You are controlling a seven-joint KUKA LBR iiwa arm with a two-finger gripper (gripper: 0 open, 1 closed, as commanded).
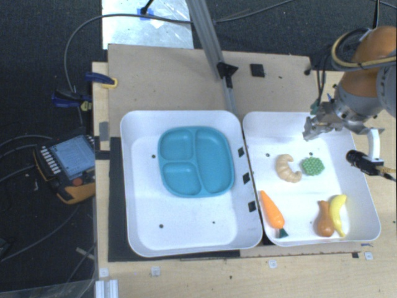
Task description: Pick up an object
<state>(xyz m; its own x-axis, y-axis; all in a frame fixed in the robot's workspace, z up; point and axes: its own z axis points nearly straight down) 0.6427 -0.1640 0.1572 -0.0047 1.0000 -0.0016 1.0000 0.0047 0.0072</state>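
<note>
- Camera view looks down on two white bins: the left bin (133,228) holds a blue divided plate (196,161), the right bin (366,219) holds the food toys.
- Gripper (312,129) hangs over the upper part of the right bin, at about 1 o'clock from that bin's middle, on the end of the grey arm (366,82) that comes in from 3 o'clock. Whether its tips are apart or together cannot be told at this size, and nothing is seen between them.
- Nearest candidates: the croissant (288,168) and the green broccoli piece (312,166), lying just beside each other near the bin's middle.
- Key relation: the broccoli piece sits almost straight toward 6 o'clock from the gripper; the croissant lies toward 7 o'clock from it. Both are apart from the gripper, with bare bin floor between.
- Croissant's long axis runs roughly 11 to 5 o'clock, curved; the broccoli piece is roundish, so no clear axis.
- Farther off: the carrot (272,210) at the bin's 7 o'clock side, axis about 11 to 5; the banana (339,213) and an orange-brown piece (324,219) touching it, at 5 o'clock.
- Judgement: nothing is picked yet; a short travel toward 6 o'clock and a descent would likely suit the broccoli piece best, though the croissant so close by could be nudged.
</note>
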